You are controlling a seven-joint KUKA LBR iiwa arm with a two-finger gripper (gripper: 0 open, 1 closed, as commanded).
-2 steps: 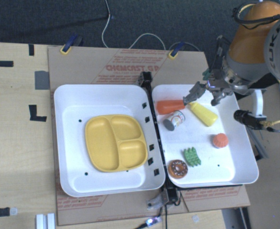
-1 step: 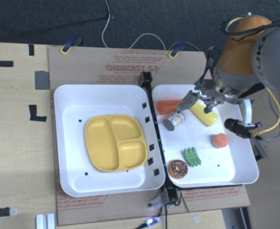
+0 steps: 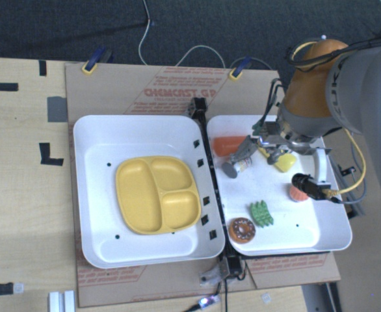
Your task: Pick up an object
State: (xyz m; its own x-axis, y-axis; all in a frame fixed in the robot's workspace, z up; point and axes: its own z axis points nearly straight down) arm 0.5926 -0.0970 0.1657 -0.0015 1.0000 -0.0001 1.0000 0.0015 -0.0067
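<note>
In the right bin (image 3: 320,239), my gripper (image 3: 233,167) reaches down to the bin floor near the left wall. An orange carrot-like piece (image 3: 227,144) lies just beyond it, close to the gripper or touching it. A yellow lemon-like piece (image 3: 285,162) sits under the wrist, partly hidden. Near the right wall lies a red-orange piece (image 3: 298,193), partly behind a black fitting. A green ridged piece (image 3: 261,213) and a chocolate donut (image 3: 242,229) lie toward the front. I see nothing lifted off the floor.
The left bin (image 3: 93,174) holds a yellow divided plate (image 3: 158,194). A black divider with clips (image 3: 207,174) runs between the bins. The arm's grey body and orange band (image 3: 314,90) hang over the right bin's far right corner, with cables beside it.
</note>
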